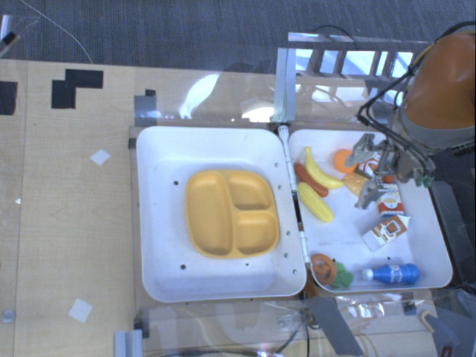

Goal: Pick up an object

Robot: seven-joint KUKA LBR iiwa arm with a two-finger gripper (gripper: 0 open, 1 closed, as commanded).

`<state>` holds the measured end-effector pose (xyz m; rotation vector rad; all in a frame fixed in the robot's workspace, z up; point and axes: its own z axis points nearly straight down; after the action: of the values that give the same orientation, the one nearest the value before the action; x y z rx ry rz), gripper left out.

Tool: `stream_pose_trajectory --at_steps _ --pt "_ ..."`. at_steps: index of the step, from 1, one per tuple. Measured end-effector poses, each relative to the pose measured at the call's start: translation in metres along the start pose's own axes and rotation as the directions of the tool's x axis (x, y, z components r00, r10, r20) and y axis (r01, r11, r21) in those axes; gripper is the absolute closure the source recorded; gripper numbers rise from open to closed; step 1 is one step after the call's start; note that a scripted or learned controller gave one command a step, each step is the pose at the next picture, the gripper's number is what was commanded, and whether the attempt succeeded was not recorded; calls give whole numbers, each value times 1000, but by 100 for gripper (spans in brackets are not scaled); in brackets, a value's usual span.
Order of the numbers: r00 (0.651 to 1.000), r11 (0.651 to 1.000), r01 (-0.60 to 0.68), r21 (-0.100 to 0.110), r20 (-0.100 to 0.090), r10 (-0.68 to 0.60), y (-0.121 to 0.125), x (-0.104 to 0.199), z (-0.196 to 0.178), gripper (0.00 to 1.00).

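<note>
White plastic, shallow and square: I count two bins side by side on the pale wooden surface (67,222). I read the left bin (160,274) as the drop side; it carries one yellow three-compartment tray (230,214). The right bin (431,262) is the one to pick from, which is why my grey arm with its orange band (442,80) comes in from the right and hangs its gripper (378,173) over that bin's upper middle. Beneath it lie one small orange round piece (343,160) and one red-and-white carton (390,199), too crowded for me to tell whether the gripper is spread or closed, or has anything. Just left of them I count two yellow banana-shaped toys (318,171), with one red sausage-like toy (311,181) between them. Nearer the front sit a second red-and-white carton (387,230), one blue bottle (394,274) lying flat, and one orange-and-green toy (329,268) in the corner. Any would do; the blue bottle lies well apart from the others.
</note>
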<state>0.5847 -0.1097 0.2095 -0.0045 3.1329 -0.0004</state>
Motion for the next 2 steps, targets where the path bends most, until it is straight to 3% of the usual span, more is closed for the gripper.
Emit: stream_pose_trajectory --at_steps 1,2 --pt "983 983 -185 0 2 185 13 6 112 0" --pt "981 981 -193 -1 4 193 9 -38 121 0"
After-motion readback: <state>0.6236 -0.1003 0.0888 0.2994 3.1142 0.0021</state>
